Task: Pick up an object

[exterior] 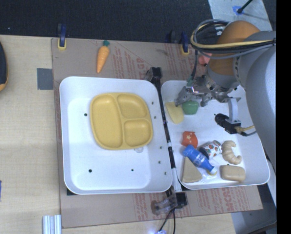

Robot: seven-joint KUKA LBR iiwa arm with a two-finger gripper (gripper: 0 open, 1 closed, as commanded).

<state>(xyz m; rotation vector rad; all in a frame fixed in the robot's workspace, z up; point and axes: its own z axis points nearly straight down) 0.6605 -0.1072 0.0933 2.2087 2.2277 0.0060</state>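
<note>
Green round plastic ball (190, 107) sits in the right white bin (262, 169), directly beneath the tool (194, 94); whether its grip is apart or together cannot be told.

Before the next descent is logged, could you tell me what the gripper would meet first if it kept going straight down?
Most likely the small green round object under the gripper, beside the pale yellow piece; depth is unclear.

Left bin (77, 130): yellow divided plate (121, 120).
Right bin (252, 145): gripper (193, 97) at green object (190, 107), upper left corner.
Frame top: toy carrot (102, 56).
</note>
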